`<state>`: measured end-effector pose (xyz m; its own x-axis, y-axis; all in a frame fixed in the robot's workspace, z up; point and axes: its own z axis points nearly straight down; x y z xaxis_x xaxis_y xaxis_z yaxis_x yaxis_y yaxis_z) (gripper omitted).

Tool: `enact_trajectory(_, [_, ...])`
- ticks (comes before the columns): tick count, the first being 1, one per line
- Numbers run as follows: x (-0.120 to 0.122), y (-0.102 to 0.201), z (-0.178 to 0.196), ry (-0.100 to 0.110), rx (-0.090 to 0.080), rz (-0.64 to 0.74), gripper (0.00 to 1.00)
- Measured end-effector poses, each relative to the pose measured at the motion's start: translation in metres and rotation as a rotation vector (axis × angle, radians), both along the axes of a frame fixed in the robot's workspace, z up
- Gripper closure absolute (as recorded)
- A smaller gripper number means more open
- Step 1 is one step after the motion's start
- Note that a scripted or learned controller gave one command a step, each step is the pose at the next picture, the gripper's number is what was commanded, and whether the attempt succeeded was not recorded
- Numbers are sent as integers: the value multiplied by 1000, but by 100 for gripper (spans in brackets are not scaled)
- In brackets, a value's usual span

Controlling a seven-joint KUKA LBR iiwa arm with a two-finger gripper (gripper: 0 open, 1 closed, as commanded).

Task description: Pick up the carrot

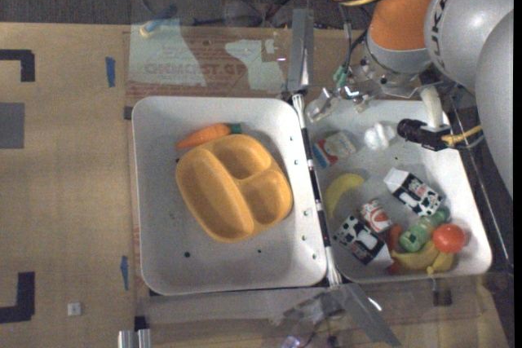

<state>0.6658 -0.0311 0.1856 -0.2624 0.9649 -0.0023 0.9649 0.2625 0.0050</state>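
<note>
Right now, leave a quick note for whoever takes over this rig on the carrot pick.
Gripper: above the far edge of the right white bin; finger state unclear, nothing seen in it.
Orange carrot with green top: lying in the left white bin, against the far side of the yellow divided plate.
Done: no pick yet.
Left: cross to the left bin, grasp and lift the carrot.

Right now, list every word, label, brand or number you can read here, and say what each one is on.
"KUKA", partly cut off, in dark letters on the grey arm.
Faint large lettering on the clear panel behind the left bin: too washed out to read.
Print on the small red and white packet in the right bin: too small to read.
The black and white cartons show only patches, no legible text.
</note>
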Motion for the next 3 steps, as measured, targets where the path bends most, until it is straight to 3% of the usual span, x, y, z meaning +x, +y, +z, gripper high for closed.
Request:
enact_trajectory(1, [1,122,0,1,2,5,0])
enact_trajectory(2, [-27,139,-88,-3,4,161,0])
enact_trajectory(3, [-26,134,-80,-5,-2,154,100])
